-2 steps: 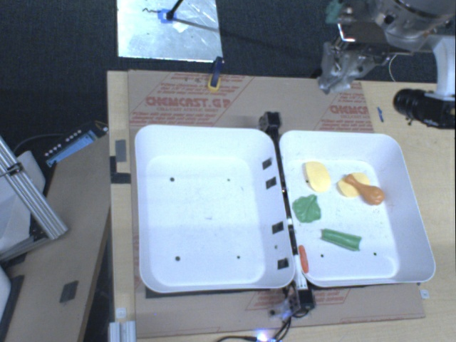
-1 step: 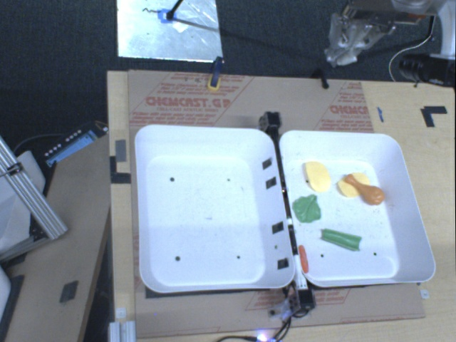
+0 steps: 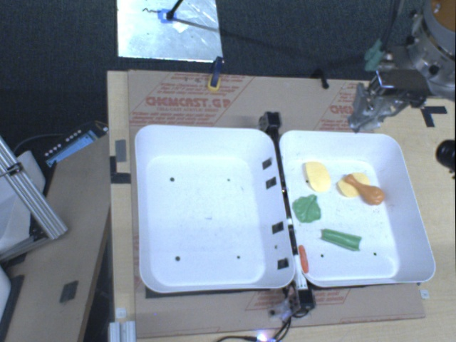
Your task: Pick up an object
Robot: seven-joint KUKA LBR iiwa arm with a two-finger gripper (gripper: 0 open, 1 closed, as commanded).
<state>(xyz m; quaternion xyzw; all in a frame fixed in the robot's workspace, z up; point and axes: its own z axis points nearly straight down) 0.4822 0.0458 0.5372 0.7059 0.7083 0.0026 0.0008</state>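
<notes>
The right bin [image 3: 399, 212] holds several small toys: a yellow oval piece [image 3: 317, 176], an orange and yellow drumstick shape [image 3: 362, 188], a green leafy piece [image 3: 307, 208] and a dark green pod [image 3: 340, 239]. A small orange carrot-like piece [image 3: 303, 258] lies at the bin's left edge near the divider. My gripper [image 3: 365, 118] hangs above the far rim of the right bin, behind the toys, with nothing visible between its fingers.
The left bin [image 3: 206, 205] sits beside the right one, joined by a black clip strip [image 3: 279, 191]. A shiny metal sheet [image 3: 169, 18] lies at the back. An aluminium rail [image 3: 28, 198] stands at the left of the bench.
</notes>
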